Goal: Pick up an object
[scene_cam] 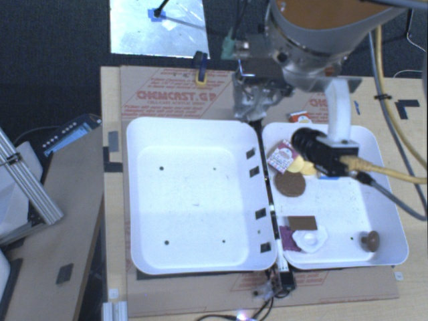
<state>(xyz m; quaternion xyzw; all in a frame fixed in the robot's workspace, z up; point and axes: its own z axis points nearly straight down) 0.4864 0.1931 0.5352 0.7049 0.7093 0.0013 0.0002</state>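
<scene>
My gripper (253, 111) hangs from the grey wrist over the far end of the divider between the two bins. The right bin (388, 199) holds several small objects. A pink and white packet (281, 157) lies near its far left corner, with a yellow piece (306, 168) beside it. A brown round disc (290, 184) sits just in front of them. Nearer the front lie a brown rectangular block (301, 223), a white object (311, 240) and a purple piece (285, 235). A small brown ball (370, 241) rests at the front right. I see nothing between the gripper's tips.
The left bin (194, 192) is white with a few dark dots. A black cylinder on a white bracket (322, 149) with a yellow cable hangs over the right bin. A red and white item (300, 117) lies behind that bin. A yellow clamp (200, 77) stands on the board.
</scene>
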